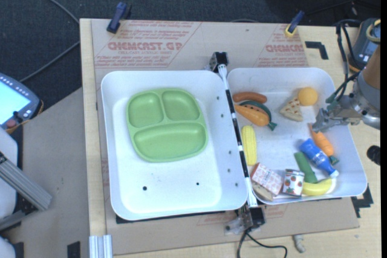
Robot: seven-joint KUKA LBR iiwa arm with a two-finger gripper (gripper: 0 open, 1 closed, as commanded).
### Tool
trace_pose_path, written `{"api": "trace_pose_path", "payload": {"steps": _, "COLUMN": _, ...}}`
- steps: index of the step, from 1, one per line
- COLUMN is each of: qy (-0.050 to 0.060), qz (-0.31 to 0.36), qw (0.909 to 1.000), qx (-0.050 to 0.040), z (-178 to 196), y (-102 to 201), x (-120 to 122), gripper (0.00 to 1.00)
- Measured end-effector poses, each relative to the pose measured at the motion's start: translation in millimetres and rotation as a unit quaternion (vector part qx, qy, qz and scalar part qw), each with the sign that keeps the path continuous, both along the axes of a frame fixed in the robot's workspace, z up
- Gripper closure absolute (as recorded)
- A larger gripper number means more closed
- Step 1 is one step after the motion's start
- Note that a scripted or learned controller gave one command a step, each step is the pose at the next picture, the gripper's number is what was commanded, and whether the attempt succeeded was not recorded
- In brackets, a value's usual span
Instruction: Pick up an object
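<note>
Since all the toy food is crammed into the right bin, the gripper sits low at that bin's right wall, just above the carrot, probably the target. Can't tell if the fingers are spread or pinching anything; too blurry. Blue bottle, green pepper and banana crowd right below, so little side room. More open floor lies between the cheese wedge and the corn. Left bin holds 1 green tray.
</note>
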State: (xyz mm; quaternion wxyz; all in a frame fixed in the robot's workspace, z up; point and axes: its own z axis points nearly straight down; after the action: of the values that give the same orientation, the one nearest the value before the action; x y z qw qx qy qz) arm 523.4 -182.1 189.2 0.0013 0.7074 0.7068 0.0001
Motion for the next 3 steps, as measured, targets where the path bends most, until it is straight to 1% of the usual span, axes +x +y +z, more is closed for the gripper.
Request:
{"api": "trace_pose_path", "payload": {"steps": 1, "qy": 0.001, "qz": 0.000, "qw": 1.0000, "qx": 0.0005, "z": -0.5, "y": 0.5, "x": -0.2, "gripper": 0.00}}
{"api": "trace_pose_path", "payload": {"steps": 2, "qy": 0.001, "qz": 0.003, "qw": 1.0000, "qx": 0.0046, "z": -103.7, "y": -36.1, "x": 34.0, "gripper": 0.00}}
{"api": "trace_pose_path", "payload": {"steps": 3, "qy": 0.006, "qz": 0.003, "qw": 0.9999, "qx": 0.0092, "z": -104.1, "y": -34.2, "x": 143.9, "gripper": 0.00}}
